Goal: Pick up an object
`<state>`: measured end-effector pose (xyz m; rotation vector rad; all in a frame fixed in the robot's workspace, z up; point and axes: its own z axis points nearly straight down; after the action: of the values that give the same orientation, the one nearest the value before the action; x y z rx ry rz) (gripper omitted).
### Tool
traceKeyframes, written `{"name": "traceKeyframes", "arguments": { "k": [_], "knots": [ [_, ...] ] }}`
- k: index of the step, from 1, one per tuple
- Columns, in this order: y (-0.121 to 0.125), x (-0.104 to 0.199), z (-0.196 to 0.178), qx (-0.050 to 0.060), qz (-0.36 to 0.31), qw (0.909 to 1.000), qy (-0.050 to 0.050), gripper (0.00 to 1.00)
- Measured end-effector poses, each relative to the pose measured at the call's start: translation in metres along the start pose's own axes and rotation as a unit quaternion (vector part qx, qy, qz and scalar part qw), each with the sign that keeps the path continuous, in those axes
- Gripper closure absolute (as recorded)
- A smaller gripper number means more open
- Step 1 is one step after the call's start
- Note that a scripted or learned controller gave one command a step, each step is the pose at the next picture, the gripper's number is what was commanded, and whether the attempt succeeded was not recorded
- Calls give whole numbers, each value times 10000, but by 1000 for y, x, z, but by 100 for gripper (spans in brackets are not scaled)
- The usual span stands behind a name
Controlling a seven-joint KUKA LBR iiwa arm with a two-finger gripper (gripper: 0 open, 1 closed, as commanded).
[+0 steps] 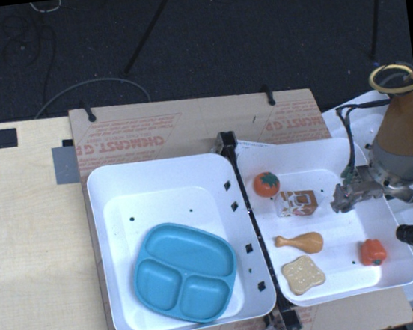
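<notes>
The right bin (318, 155) holds several toy foods. An orange-red tomato with a green top (265, 183) lies near its back left. A small brown and white packet (297, 203) sits just right of it. A tan chicken drumstick (301, 242) lies in the middle, and a slice of toast (303, 274) rests at the front. A red-orange pepper (372, 252) sits at the front right. My gripper (345, 199) hangs low over the bin's right side, just right of the packet, with nothing visibly held.
The left bin (111, 188) holds a blue three-compartment plate (184, 270). A black divider (246, 215) runs between the bins. Cardboard (186, 125) lies under both. The arm's grey and orange body (402, 131) rises at the right edge.
</notes>
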<state>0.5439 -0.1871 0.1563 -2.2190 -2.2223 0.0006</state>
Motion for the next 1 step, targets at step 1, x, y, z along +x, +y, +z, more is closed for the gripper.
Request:
{"name": "traceKeyframes", "arguments": {
  "k": [1],
  "knots": [
    [-4,5,-42,4,-2,10000,1,100]
  ]
}}
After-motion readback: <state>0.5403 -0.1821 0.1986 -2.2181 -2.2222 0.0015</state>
